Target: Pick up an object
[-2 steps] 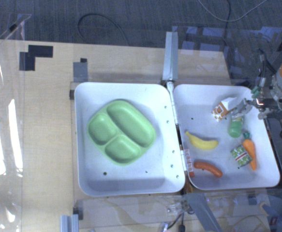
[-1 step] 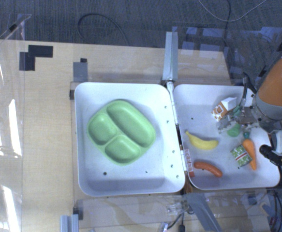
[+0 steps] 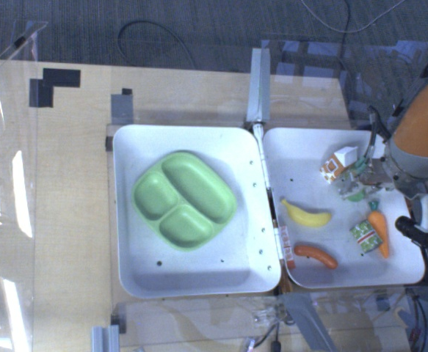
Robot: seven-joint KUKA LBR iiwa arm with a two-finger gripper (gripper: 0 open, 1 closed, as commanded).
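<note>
- A small orange-and-white carton [image 3: 338, 163] lies in the right bin [image 3: 302, 270], near its far right corner, just beside the jaws [image 3: 362, 176].
- Whether the jaws are apart or together I cannot tell (cluttered there).
- Advice: descend squarely over one item, clear of the carrot [image 3: 379, 233] and banana [image 3: 307, 214].
- The green divided plate [image 3: 185, 199] sits in the left bin [image 3: 125, 270].

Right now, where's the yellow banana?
The yellow toy banana lies in the right white bin, left of centre near the divider, above the red-orange sausage and left of the orange carrot.
</note>
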